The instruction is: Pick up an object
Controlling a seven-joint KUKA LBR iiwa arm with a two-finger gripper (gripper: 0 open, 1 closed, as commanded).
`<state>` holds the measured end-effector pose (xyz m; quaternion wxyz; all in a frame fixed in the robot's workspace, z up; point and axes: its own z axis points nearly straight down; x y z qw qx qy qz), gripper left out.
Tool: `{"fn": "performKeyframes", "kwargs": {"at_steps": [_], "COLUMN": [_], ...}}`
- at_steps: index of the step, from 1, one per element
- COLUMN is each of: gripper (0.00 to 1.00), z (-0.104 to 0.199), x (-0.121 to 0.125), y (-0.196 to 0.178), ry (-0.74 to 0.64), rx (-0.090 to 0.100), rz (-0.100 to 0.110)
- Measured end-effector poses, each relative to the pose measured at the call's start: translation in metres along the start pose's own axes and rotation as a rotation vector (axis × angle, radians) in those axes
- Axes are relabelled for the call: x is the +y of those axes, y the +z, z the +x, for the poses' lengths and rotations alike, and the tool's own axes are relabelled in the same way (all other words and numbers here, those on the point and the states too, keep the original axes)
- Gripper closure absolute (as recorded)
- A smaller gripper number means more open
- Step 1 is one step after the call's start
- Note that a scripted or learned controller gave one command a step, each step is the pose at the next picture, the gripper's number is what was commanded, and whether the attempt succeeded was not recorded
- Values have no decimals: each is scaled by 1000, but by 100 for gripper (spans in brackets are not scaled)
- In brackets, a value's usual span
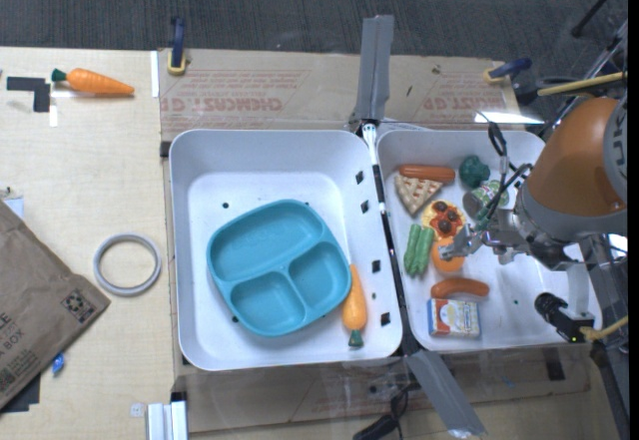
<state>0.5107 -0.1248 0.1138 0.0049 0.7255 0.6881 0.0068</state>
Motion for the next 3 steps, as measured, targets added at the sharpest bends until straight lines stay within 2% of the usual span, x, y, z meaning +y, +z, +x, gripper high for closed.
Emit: {"fn": "performKeyframes", "kwargs": {"at_steps": [1, 2, 3], "gripper": [0, 100, 100], "z": [29, 27, 61], "x": [81, 83, 89], "y": [24, 12, -113], "ry": [27, 27, -44], "rx": [-4, -6, -4], "rz": [19, 14, 18]}}
